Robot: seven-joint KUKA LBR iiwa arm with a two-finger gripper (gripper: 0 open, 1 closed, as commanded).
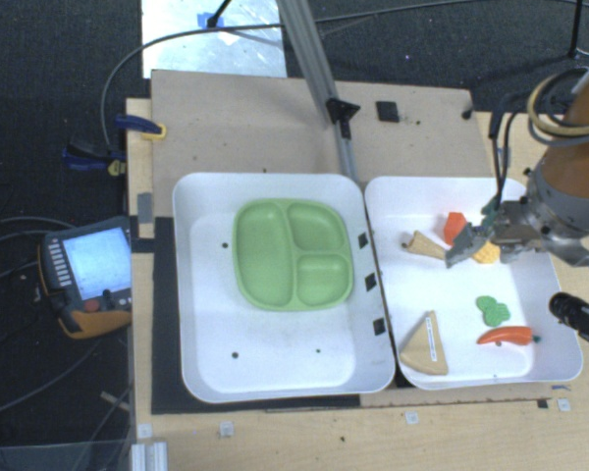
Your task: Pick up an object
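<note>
The right bin (545,366) holds several toy foods. A small orange piece (455,226) and a tan wedge (424,245) lie near its far left. A yellow piece (487,254) lies partly under my gripper (468,248), which hangs low over the bin between the orange and yellow pieces. Nearer the front are a green leafy piece (491,310), a red-orange pepper (506,337) and a large tan sandwich wedge (425,345). Nothing can be seen held.
The left bin (201,361) carries a green divided plate (293,254). A metal pole (314,57) slants up from the bench's back edge. A teach pendant (88,273) and cables lie on the floor to the left. The arm's grey wrist (569,189) overhangs the right bin's far right corner.
</note>
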